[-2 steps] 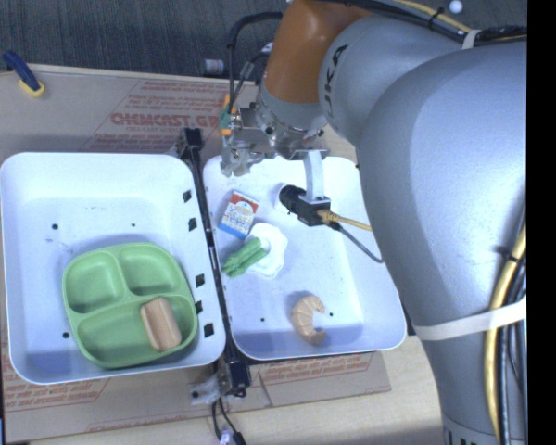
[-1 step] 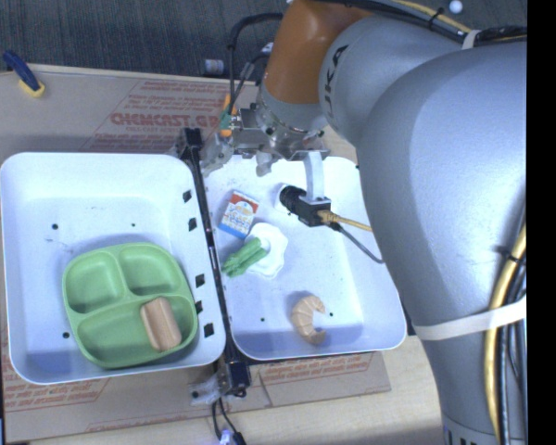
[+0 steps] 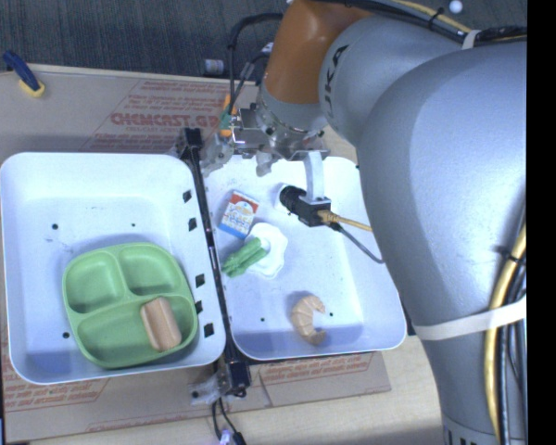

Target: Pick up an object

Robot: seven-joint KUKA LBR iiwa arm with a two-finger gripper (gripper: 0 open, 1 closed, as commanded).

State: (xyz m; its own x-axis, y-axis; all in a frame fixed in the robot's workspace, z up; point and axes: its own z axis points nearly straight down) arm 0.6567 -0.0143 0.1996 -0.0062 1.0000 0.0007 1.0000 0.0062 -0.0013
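left bin (image 3: 37, 202): white, beside right bin (image 3: 352, 286) | cardboard (image 3: 139, 109): beneath both | blue clamp (image 3: 23, 72): cardboard's corner

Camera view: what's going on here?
The grey arm reaches in from the right, its hand over the far end of the right bin, with nothing visibly picked up. In that bin lie a small carton, a green piece resting on a white piece, and a croissant. The left bin holds a green divided plate with a brown roll in one compartment.
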